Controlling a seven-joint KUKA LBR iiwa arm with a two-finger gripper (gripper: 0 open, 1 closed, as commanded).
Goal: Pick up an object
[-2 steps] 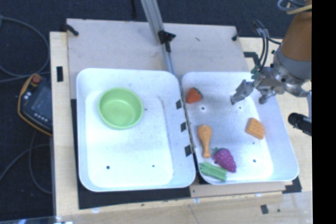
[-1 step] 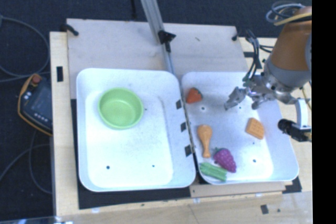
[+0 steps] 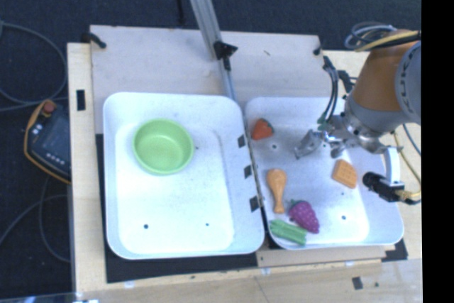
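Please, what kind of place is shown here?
Probably a robotics lab bench: a robot arm reaches over two white bins, toy foods like a drumstick lie inside, and a control pendant rests beside the bench.

Single fixed camera overhead, slanted down, both bins (image 3: 113, 152) framed.

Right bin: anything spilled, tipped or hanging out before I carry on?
One thing: the green toy vegetable lies at the right bin's front-left corner, seemingly riding up on the rim. The purple grapes, drumstick, strawberry and cracker lie flat inside.
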